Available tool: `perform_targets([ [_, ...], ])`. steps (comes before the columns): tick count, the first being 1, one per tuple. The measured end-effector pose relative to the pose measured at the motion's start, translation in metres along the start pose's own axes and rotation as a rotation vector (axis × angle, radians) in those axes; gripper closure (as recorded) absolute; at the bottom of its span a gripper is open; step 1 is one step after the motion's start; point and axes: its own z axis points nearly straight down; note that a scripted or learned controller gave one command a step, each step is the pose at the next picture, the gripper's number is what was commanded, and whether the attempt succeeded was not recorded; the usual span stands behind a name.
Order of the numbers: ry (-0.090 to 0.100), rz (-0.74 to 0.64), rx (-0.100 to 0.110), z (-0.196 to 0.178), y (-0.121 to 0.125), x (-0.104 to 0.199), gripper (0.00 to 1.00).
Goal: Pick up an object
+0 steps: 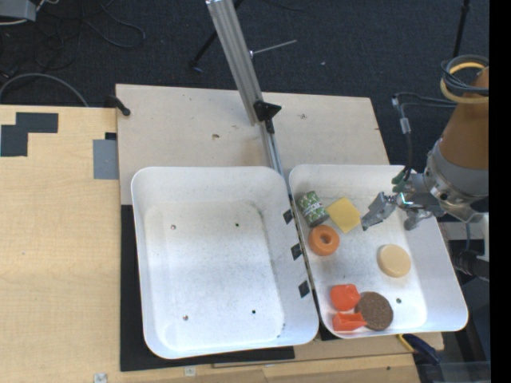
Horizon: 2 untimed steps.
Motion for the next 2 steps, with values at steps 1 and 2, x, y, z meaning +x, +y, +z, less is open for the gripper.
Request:
perform_targets([
  [1,-0.001,0.004,-0.005,-0.002,0.001,-0.001,0.00],
  [2,0.000,0.002,0.001,0.045,0.008,-0.002,0.00],
])
